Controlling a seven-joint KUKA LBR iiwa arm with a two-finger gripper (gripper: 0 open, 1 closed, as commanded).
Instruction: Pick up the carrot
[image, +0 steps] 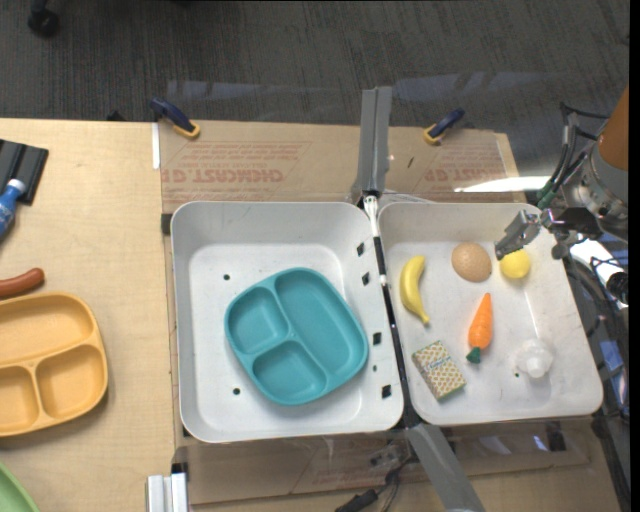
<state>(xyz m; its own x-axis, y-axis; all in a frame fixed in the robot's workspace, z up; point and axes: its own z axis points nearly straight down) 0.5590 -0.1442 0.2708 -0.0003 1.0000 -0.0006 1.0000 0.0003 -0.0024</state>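
Right white bin (560, 400): carrot (481, 322) lies below gripper (515, 238); grip state unclear.

Teal divided plate (294, 335) sits alone in the left bin (190, 300). Over in the right bin (575, 390) there's a banana (413, 288), a tan egg (471, 262), a lemon (515, 264) and a patterned box (439, 369); an orange tray (45, 365) rests on the bench.

The gripper (518, 236) hangs over the right bin's (570, 395) far corner, a lemon (515, 264) just below its tips and an egg (471, 261) close to the left. Bare white floor lies between them and the carrot (481, 322) nearer the camera. Past the carrot sit a banana (414, 288), a patterned box (438, 369) and a clear lump (533, 360).
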